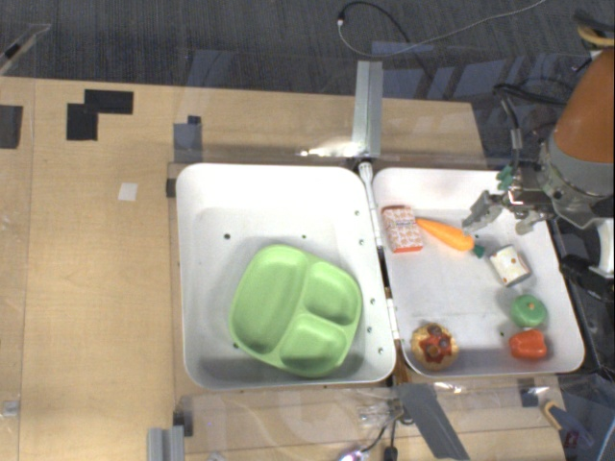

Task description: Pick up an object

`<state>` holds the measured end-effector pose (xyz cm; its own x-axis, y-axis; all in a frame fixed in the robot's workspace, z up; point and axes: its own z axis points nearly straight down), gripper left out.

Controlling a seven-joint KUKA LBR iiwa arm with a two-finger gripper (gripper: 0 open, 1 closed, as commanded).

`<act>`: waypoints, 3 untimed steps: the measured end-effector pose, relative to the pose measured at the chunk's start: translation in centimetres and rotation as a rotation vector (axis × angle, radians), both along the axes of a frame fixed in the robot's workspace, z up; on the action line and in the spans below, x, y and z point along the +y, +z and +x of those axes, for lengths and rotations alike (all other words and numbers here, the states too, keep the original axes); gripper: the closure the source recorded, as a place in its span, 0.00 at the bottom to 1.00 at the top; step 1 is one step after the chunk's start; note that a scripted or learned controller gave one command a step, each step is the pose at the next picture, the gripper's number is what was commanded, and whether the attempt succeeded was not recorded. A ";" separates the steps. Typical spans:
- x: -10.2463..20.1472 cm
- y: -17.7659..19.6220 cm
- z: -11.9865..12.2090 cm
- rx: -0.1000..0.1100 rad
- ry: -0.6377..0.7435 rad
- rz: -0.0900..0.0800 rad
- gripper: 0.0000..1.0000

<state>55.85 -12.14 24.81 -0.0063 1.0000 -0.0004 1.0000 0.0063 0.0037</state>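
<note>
Counter [86, 286]: light wood, bearing two shallow white bins side by side.

Left bin [221, 200]: one green divided plate [296, 309], three compartments, lying toward the bin's near right corner.

Right bin [432, 296]: six items.
- Small packet [402, 230], red and white, at the left wall, far half.
- Carrot [447, 234], orange, just beside the packet, pointing toward it.
- White cylinder [509, 265], on its side, right of the carrot.
- Green round piece [528, 310], nearer the right wall.
- Red piece [528, 345], touching or just beside the green one, near right corner.
- Round brown piece [434, 345], speckled red, at the near wall.

Gripper [492, 209]: over the right bin's far right part, fingers spread apart, gripping nothing, one tip just beside the carrot's thick end.
</note>
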 end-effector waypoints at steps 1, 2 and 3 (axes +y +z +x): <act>-0.1 -10.4 4.8 0.004 0.018 0.000 0.00; -1.6 -15.9 5.8 -0.008 -0.002 -0.001 0.00; -2.3 -15.9 5.2 -0.006 -0.155 0.002 0.00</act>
